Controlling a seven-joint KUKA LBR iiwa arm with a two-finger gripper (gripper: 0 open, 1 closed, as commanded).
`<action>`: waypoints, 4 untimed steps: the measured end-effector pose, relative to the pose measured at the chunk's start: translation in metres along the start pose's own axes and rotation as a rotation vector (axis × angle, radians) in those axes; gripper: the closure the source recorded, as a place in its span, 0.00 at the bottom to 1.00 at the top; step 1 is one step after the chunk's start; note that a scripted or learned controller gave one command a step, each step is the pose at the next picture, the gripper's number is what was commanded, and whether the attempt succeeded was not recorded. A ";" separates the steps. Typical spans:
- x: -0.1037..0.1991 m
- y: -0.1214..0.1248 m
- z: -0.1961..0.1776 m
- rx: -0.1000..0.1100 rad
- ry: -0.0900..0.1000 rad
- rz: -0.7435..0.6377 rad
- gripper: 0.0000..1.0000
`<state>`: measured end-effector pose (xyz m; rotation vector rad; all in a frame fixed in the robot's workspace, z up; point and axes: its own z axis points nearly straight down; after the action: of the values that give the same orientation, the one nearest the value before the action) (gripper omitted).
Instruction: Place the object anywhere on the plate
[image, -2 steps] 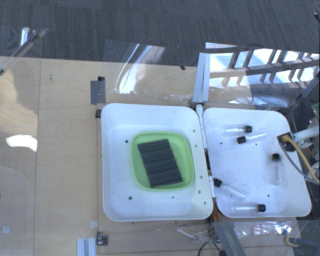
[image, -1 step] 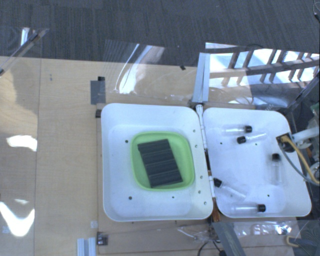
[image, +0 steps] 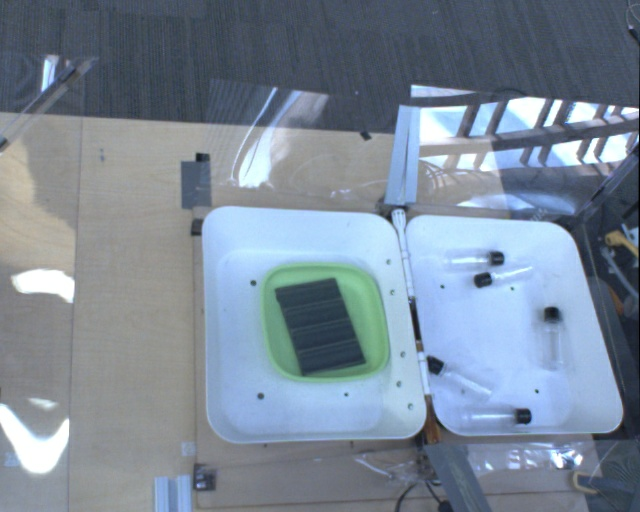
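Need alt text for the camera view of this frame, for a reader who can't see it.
A dark ribbed rectangular block lies on a green square plate in the left white bin. The right white bin holds several clear vials with black caps, scattered and lying flat. Both bins sit side by side on a light wooden bench.

Bins (image: 230, 400): white plastic, smooth, slightly glossy; plate (image: 372, 300): green plastic, smooth, satin; block (image: 319, 326) on the plate: dark grey, matt, ribbed surface; vials (image: 551, 335): clear glossy plastic or glass, black caps; bench (image: 110, 300): pale wood grain under a clear reflective sheet; floor (image: 250, 40): dark, finely ribbed carpet.
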<state>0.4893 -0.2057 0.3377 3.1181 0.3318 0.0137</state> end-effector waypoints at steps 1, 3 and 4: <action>-0.001 -0.001 0.058 0.006 -0.007 0.006 0.00; -0.002 -0.002 0.096 0.008 -0.006 0.007 0.00; -0.003 -0.002 0.145 0.008 -0.008 0.007 0.00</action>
<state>0.4877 -0.2050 0.1929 3.1263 0.3217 0.0004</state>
